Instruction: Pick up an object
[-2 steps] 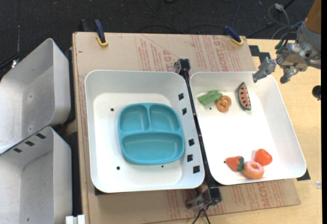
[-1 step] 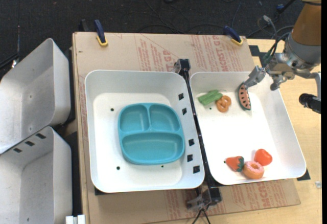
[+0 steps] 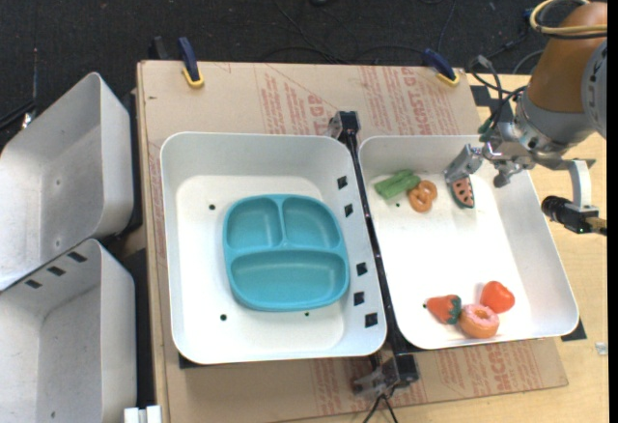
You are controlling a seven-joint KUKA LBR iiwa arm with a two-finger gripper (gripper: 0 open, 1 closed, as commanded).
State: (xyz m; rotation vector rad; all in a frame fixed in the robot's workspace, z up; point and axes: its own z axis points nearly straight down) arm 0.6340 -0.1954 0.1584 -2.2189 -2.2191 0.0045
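Note:
My gripper (image 3: 482,169) hangs over the far part of the right bin (image 3: 526,236), open, with nothing between its fingers. A watermelon slice (image 3: 463,191) lies just below the left finger (image 3: 461,163); I cannot tell whether they touch. To its left sit an orange pretzel (image 3: 422,196) and a green piece (image 3: 396,184). Near the bin's front edge lie a red pepper (image 3: 497,296), a pink donut (image 3: 479,320) and a red and green piece (image 3: 443,307).
The left bin (image 3: 193,218) holds a blue divided plate (image 3: 286,250). A black-marked divider wall (image 3: 365,238) runs between the bins. Two more white bins (image 3: 58,180) stand off the bench at the left. Clamps (image 3: 191,64) grip the bench's far edge.

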